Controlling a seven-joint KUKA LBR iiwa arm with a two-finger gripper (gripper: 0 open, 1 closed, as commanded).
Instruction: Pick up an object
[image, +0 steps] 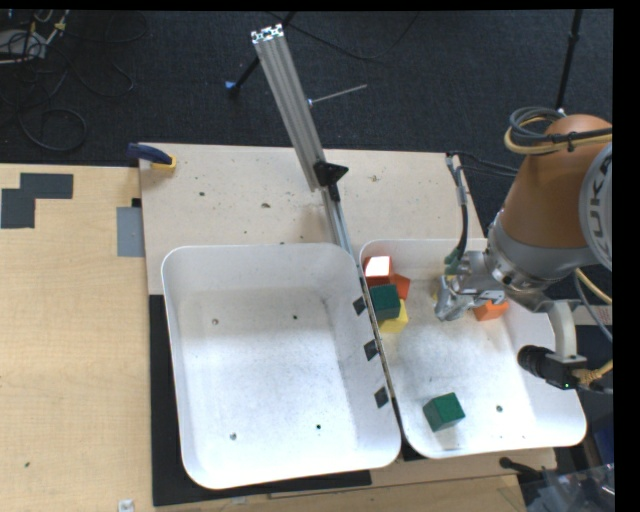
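Two shallow white plastic bins side by side on the light wooden bench (250, 195). Left bin (200, 275) bare apart from dark specks on its floor. Right bin (560, 425) holding the goods: a cluster hard against the dividing wall, with a white-topped orange block (379, 268) at the back, a dark green cube (384, 298) just in front, and a yellow block (395, 318) touching that one. Separate green cube (444, 410) sitting alone near the front of the bin, well apart from the cluster. Small orange block (491, 311) right beside the metal end effector (453, 303), partly tucked under the grey-and-orange arm (548, 215). Honestly can't tell how that end effector's set, or whether anything's gripped.
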